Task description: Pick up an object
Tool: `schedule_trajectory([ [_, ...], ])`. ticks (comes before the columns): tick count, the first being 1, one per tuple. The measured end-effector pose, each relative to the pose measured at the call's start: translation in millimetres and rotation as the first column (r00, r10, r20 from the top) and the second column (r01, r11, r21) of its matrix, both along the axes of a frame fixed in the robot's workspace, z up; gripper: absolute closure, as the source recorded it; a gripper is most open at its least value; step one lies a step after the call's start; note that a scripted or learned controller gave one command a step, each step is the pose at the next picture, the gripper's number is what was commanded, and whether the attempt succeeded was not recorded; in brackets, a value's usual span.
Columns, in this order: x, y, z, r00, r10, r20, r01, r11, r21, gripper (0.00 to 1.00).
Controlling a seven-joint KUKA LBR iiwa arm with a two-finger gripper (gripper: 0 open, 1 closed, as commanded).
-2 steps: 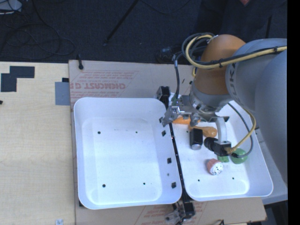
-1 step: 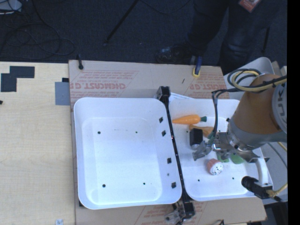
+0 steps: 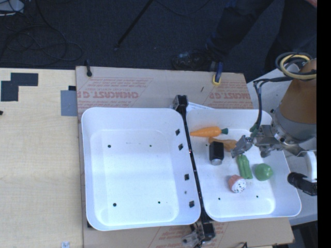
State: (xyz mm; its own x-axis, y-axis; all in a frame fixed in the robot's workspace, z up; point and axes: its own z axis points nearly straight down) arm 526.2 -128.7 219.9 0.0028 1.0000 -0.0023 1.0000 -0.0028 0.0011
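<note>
Nearest the lens: black clamp hardware at the bottom end of the black divider between the two white bins. Left bin on the view's left, floor showing a few small dark holes. Right bin holding the candidates: orange carrot with green top, lying roughly flat, upper left of that bin; black cylinder just below it, pale end face pointing down-frame; dark green elongated piece tilted, just beside a round lighter green ball; small white-and-pink rounded piece with dark dots lowest of the group, near the green piece but apart from it. Small orange-brown bit just left of the tool, partly hidden, identity unclear. Gripper reaching in from the right over the right bin, metal fingertips low, close above the top end of the dark green piece; contact not resolvable. Finger spread not resolvable either, nothing visibly caught between the fingers. Orange band and grey arm body behind it. Cardboard sheet under both bins, red print reading "CHEMCRAT" or similar, inverted in this view, repeated near the yellow-handled clamp; exact lettering too blurred to confirm. Light wood bench at left with dark blue-grey patches.
</note>
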Motion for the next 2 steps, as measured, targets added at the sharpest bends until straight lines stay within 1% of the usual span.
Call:
schedule_trajectory([
  [1, -34.5, 7.2, -138.2, 1.000, 0.000, -0.005, 0.000, 1.000, 0.003, 0.00],
  [2, 20.4, 66.5, -26.2, 1.000, 0.010, 0.008, -0.010, 1.000, 0.003, 0.00],
])
